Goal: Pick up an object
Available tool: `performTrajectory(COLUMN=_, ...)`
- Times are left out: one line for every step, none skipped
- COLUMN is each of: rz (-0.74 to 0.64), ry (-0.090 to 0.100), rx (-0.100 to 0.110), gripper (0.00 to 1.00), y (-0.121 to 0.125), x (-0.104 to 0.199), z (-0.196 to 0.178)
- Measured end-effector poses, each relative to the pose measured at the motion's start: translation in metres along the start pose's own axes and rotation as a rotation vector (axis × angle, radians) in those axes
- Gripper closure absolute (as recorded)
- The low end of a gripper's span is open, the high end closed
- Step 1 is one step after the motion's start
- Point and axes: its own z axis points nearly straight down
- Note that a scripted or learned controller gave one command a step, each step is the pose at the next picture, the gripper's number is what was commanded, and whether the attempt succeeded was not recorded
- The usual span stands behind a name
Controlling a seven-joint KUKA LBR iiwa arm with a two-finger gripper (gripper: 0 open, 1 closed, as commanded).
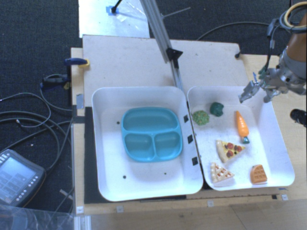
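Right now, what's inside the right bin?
The right bin holds six toy foods: two green pieces, a carrot, a pizza slice, a waffle wedge and an orange piece. The end effector hangs over its top edge, covering a bit of the rim.

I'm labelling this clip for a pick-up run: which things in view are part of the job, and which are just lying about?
Part of the job:
gripper
carrot
pizza slice
waffle slice
orange piece
light green piece
dark green piece
right bin

Lying about:
blue divided plate
left bin
handheld pendant
blue clamp
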Motion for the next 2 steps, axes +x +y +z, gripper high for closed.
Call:
performTrajectory(rz=0.0, ry=0.0, rx=0.0, gripper=0.0, y=0.0, x=0.0, z=0.0)
performTrajectory(rz=-0.002, ry=0.0, rx=0.004, gripper=0.0, y=0.009, x=0.004, z=0.048)
